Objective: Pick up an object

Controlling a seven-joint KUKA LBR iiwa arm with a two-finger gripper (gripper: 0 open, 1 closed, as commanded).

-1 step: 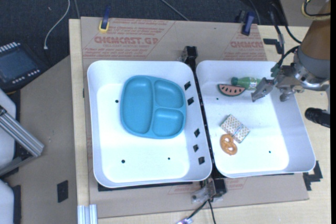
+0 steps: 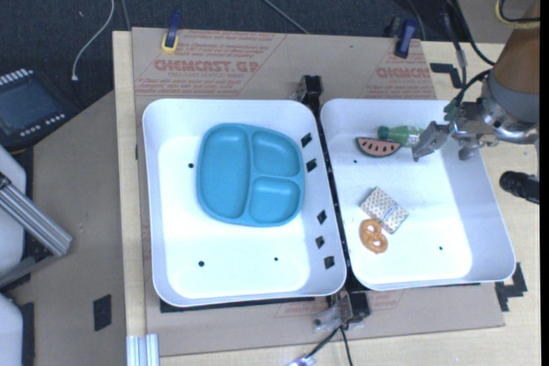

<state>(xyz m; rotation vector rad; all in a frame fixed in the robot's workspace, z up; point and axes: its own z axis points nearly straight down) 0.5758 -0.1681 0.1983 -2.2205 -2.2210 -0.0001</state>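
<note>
The right bin (image 2: 463, 244) holds several small objects. A watermelon-slice toy (image 2: 378, 147) lies at its far left, with a green object (image 2: 399, 133) just behind it. Nearer the front sit a silver checkered packet (image 2: 383, 209) and a brown pretzel (image 2: 373, 236), touching each other. My gripper (image 2: 448, 147) hangs over the bin's far right part, just right of the green object. Its fingers (image 2: 426, 142) are spread open and hold nothing.
The left bin (image 2: 171, 227) holds a blue divided plate (image 2: 250, 174). A black divider with clips (image 2: 319, 184) runs between the bins. Blue clamps (image 2: 172, 32) sit at the cardboard's far edge. Cables lie on the floor behind.
</note>
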